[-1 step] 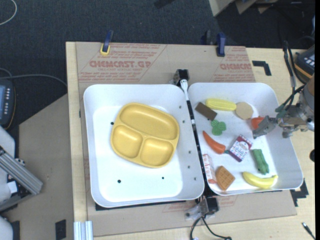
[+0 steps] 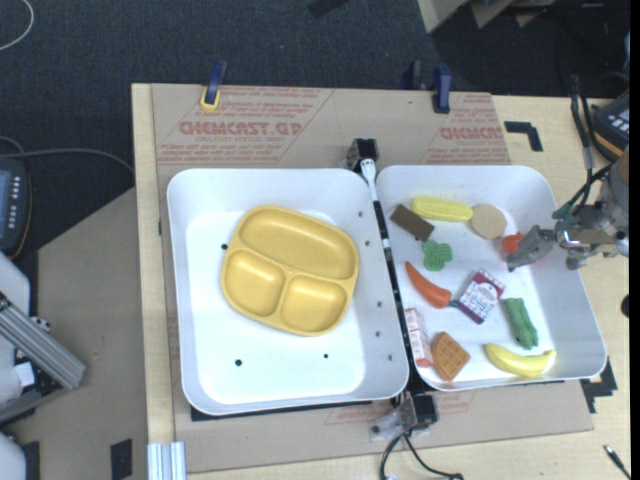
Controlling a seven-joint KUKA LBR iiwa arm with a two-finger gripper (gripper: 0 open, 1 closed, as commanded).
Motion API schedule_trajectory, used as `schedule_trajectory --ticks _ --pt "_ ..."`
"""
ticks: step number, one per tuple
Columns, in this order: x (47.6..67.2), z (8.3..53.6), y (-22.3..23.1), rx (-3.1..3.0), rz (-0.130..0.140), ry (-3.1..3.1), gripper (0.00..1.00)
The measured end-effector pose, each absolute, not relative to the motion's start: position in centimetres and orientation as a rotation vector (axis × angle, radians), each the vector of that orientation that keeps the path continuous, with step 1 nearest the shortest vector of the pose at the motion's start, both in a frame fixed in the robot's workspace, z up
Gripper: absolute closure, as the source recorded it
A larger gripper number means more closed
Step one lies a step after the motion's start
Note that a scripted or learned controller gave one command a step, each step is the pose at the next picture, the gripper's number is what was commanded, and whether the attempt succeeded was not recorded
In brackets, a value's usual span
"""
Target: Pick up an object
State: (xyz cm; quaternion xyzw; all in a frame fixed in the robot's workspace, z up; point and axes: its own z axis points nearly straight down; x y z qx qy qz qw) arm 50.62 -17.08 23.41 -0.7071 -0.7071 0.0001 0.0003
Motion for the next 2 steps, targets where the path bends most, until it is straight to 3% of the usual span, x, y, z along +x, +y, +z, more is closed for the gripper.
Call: schedule_trajectory --ticks 1,2 --pt "51.6 18.1 -17.2 -2.219 0.002 -2.219 0.0" --pt "50.8 12.1 -17.4 -2.217 0.004 -2.216 0.0"
